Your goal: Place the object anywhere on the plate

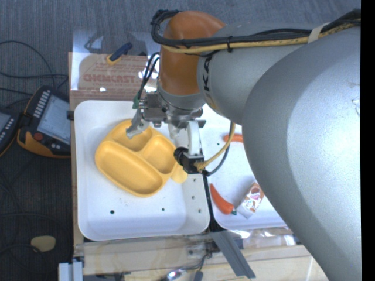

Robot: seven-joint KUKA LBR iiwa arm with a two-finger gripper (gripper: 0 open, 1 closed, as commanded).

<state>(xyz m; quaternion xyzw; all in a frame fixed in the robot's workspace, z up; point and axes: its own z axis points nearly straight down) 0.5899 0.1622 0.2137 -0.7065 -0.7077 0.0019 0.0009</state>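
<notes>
Gripper [136, 131] sits over the far part of the yellow plate [132, 168] in the left bin [140, 224]; whether its jaws are apart or together cannot be told, and nothing can be made out between them. One grey fingertip shows at the plate's far rim.

Candidate objects lie in the right bin [258, 218], right of and nearer than the gripper: an orange carrot-like piece [221, 198] with a green end, long axis running from far-left to near-right, and just beside it a small pale printed packet [252, 199]. A second orange sliver [232, 138] shows further back, mostly hidden by the arm. Which one counts as the task's object is not clear.

Plate: glossy moulded plastic, divided into shallow rounded compartments, set diagonally. Bins: smooth white, low walls. Carrot piece: tapered, matte.

Judgement: if nothing is held, the next move calls for travel rightward across the divider between the bins.
</notes>
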